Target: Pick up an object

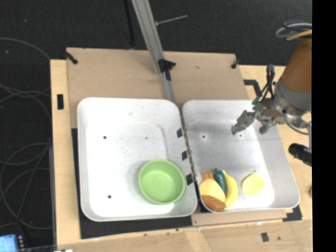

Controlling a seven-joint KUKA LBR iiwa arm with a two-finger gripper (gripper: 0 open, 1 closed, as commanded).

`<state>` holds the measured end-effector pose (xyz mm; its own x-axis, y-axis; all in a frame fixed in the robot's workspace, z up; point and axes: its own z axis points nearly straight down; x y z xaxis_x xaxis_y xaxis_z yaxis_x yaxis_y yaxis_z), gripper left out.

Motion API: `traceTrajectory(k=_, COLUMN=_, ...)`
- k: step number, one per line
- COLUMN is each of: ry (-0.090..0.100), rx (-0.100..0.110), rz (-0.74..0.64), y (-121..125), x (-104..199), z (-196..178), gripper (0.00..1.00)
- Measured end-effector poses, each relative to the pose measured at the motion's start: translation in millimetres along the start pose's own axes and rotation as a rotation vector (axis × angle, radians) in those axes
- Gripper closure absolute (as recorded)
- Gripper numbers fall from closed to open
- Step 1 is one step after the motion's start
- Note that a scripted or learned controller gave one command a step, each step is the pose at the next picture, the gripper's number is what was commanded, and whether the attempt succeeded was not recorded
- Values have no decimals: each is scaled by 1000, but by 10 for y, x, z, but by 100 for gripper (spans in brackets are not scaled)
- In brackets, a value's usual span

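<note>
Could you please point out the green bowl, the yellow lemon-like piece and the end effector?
green bowl [161, 181]: camera view, inside bottom.
yellow lemon-like piece [252, 184]: camera view, its middle.
end effector [251, 124]: camera view, between fingertips.

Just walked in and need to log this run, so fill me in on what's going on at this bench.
A grey robot arm reaches in from the right, and its gripper hangs over the upper part of the right bin with nothing between its fingers. Its job is to pick up an object, and nothing is picked up yet. A pile of toy food and a yellow piece lie at the near end of that bin. A green bowl sits in the left bin.
</note>
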<state>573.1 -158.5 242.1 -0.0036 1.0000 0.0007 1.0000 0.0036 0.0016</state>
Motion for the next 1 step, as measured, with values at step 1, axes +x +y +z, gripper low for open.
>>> traceTrajectory(k=1, ry=0, rx=0, rz=1, y=0, x=0, z=-1, gripper=0)
